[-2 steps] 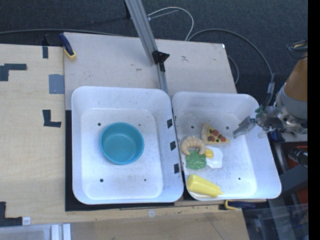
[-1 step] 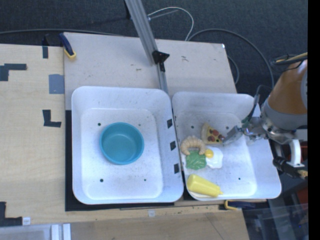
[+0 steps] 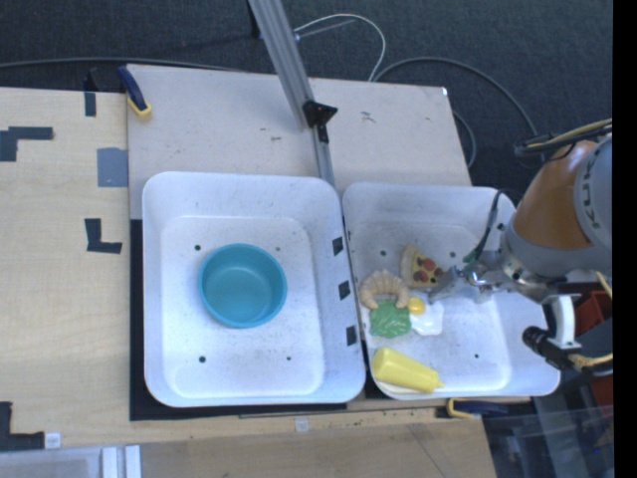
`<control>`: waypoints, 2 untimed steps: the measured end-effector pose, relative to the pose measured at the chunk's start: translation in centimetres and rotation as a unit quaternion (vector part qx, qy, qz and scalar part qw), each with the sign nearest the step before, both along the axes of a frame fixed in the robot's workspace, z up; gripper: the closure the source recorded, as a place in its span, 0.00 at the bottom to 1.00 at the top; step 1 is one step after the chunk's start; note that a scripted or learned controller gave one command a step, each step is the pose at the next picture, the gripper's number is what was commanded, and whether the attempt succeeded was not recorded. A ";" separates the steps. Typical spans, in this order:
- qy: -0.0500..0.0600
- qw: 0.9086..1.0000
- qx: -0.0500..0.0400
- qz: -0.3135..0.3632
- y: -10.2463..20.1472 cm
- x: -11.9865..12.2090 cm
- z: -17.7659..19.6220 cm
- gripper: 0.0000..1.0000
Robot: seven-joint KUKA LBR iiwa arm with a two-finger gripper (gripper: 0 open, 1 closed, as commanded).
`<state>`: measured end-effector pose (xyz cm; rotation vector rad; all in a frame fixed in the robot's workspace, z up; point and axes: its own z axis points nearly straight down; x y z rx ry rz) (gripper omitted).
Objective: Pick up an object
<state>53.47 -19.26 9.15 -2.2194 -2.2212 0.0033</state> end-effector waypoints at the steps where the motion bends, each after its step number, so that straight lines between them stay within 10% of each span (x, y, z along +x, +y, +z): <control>1: 0.000 1.000 0.001 0.001 0.1 0.0 1.1 1.00; 2: -0.002 1.000 0.000 0.000 0.4 -0.4 5.5 1.00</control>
